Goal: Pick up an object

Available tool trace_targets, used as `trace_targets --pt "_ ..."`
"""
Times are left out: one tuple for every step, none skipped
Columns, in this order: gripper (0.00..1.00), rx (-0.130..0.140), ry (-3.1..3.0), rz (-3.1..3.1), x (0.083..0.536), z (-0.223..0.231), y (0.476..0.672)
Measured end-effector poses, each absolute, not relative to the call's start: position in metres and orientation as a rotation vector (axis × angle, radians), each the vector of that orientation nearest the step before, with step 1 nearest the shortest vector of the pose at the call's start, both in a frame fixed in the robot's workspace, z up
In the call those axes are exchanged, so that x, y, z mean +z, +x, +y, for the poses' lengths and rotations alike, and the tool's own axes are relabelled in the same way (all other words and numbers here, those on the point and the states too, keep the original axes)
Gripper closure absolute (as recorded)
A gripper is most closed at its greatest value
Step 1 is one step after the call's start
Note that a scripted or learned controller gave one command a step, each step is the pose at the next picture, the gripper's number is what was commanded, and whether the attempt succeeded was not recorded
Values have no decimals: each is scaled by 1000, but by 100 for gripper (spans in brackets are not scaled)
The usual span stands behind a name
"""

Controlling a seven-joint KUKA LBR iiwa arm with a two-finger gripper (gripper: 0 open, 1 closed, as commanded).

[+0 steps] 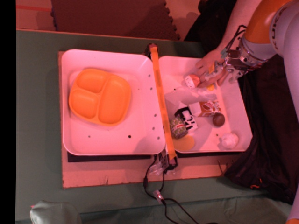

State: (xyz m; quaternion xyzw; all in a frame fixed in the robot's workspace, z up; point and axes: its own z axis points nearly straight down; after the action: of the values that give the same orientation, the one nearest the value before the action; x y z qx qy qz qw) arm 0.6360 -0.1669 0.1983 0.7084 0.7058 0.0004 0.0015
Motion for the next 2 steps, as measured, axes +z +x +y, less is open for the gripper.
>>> trace_targets --pt "0 -4 2226 2216 149 -161 630" --pt "0 -5 2226 2220 107 -156 629"
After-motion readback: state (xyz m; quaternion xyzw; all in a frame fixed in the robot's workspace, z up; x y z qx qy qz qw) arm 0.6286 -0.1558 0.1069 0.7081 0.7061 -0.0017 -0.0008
